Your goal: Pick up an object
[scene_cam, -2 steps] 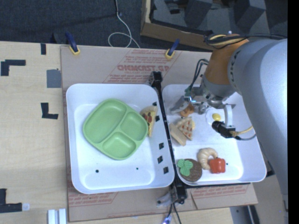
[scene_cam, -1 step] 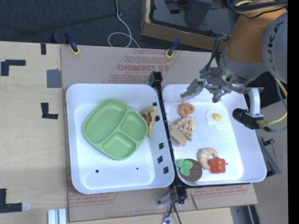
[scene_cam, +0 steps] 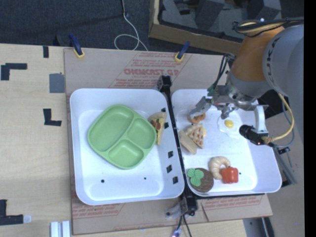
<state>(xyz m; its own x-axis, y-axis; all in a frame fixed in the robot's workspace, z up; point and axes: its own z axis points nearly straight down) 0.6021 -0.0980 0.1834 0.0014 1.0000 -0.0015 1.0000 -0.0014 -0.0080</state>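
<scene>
In the right bin [scene_cam: 256,159], my gripper [scene_cam: 213,110] hangs over the far part with its fingers spread open and nothing between them. One fingertip [scene_cam: 198,107] is just above a small orange-and-white food piece [scene_cam: 197,117]. The other fingertip [scene_cam: 226,113] is close to a toy fried egg [scene_cam: 228,124]. Nearer the front lie a wedge-shaped sandwich or pizza piece [scene_cam: 193,137], a croissant [scene_cam: 218,164], a red pepper [scene_cam: 230,175] and a brown cookie with green leaves [scene_cam: 200,179].
The left bin [scene_cam: 86,181] holds a green divided plate [scene_cam: 122,136] and a pizza slice [scene_cam: 158,124] against the wall between the bins. A black fitting with a cable [scene_cam: 251,133] hangs from the arm over the right bin's right side.
</scene>
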